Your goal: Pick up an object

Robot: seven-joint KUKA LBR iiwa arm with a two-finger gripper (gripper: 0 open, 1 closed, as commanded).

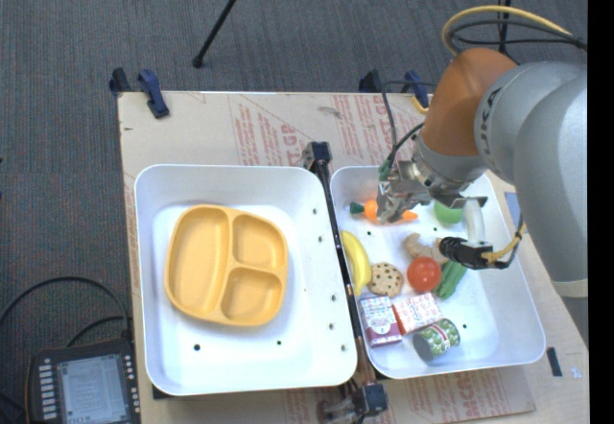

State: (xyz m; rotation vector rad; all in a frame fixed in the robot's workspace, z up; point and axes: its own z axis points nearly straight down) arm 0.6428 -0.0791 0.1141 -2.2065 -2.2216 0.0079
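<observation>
The carrot (370,210) lies at the upper left of the right bin (518,317), under the gripper (393,206), whose grip I cannot tell, and it could roll or skid against the wall beside the banana (357,259), leaving 0 objects lifted.

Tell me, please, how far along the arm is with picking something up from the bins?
Done: the arm has reached into the right bin, with its claw low over the carrot. In hand: nothing can be seen lifted; the banana, cookie and tomato lie on the bin floor. Left: gripping one item and raising it.
</observation>
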